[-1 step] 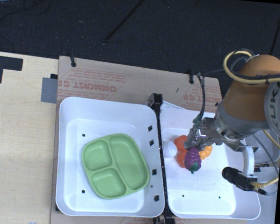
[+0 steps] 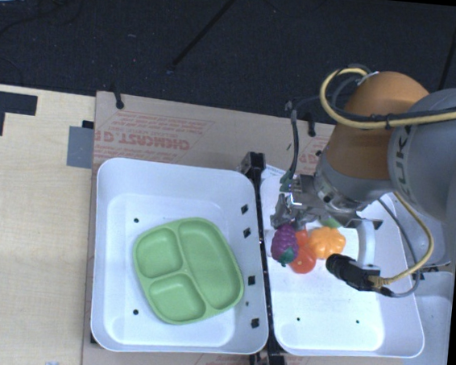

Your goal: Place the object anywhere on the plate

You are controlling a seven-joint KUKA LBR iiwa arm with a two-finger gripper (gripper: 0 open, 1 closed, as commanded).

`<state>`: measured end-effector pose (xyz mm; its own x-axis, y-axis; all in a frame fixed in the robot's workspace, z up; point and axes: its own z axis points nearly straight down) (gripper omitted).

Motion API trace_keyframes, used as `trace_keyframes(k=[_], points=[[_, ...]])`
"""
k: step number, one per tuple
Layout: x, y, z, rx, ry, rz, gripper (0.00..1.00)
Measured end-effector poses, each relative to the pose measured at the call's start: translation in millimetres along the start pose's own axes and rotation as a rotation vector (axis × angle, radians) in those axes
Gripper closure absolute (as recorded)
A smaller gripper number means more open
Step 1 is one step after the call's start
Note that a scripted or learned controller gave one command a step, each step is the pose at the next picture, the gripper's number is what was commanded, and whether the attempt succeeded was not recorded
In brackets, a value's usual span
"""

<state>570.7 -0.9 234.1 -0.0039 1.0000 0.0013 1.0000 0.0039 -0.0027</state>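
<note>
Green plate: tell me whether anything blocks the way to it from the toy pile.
Between the toy pile in the right bin and the green plate in the left bin stand the two bins' adjoining walls, with black clips. Nothing lies on the plate.

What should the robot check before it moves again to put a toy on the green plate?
1. Plate in place: ok. The green plate lies flat in the left bin.
2. Toys to pick: ok. A purple toy, an orange toy and a red toy sit bunched in the right bin.
3. Pincer over the toys: ok. The pincer is just above the purple toy.
4. Toy held: cannot tell.
5. Toy on the plate: not ok, none yet.
</note>
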Motion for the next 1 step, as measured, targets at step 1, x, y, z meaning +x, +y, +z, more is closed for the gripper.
trace_keyframes(k=[1], points=[[59.2,20.0,2.3,-0.001,-0.001,0.000,1.00]])
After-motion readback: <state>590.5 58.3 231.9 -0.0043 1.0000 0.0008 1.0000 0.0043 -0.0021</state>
